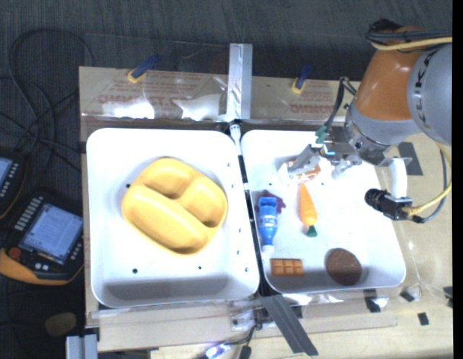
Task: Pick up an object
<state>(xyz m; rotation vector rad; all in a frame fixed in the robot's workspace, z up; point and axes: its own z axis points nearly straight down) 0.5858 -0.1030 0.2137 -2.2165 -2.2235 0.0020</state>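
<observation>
The gripper (315,158) is hanging over the right bin (392,264) at its upper middle (finger state cannot be told). A toy carrot (307,206) is lying just below it, beside a blue tube (268,217).

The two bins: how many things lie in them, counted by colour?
Yellow: 1, the big yellow object
Orange: 1, the carrot
Blue: 1, the tube
Brown: 2, the chocolate bar and the round cookie
Total: 5
</observation>
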